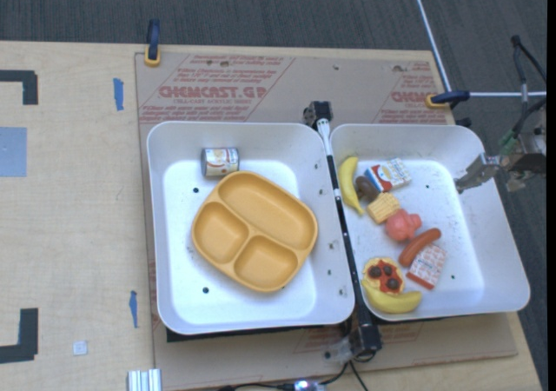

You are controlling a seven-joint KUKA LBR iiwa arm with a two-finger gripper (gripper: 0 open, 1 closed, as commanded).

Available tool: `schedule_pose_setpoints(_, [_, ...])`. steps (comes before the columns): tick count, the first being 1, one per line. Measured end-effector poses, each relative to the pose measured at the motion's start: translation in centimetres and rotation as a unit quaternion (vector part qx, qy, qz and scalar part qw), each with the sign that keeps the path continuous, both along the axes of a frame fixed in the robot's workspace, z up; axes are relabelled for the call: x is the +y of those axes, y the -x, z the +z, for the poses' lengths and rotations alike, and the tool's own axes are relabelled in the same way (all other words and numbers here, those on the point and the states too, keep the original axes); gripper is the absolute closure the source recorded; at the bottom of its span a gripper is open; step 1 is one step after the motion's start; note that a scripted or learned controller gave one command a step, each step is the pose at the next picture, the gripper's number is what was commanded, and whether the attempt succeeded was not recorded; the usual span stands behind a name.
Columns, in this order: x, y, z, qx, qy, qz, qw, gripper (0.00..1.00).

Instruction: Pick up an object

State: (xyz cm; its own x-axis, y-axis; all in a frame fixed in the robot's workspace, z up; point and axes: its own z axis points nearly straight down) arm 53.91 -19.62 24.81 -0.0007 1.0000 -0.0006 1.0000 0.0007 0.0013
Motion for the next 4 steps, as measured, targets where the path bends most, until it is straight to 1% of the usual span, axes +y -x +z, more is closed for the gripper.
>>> schedule_pose_setpoints(1, [3.5, -2.8, -15.7, 0.000, -0.0003, 0.000, 1.0000, 0.00])
schedule_pose_setpoints(2, [8.2, 2.0, -16.2, 0.000, -0.0009, 0.000, 1.0000, 0.00])
schedule_pose_setpoints(3, [10.2, 2.9, -16.2, -0.001, -0.0002, 0.000, 1.0000, 0.00])
schedule_pose_setpoints(4, [10.2, 2.7, -15.1, -0.004, 0.0005, -0.001, 1.0000, 1.00])
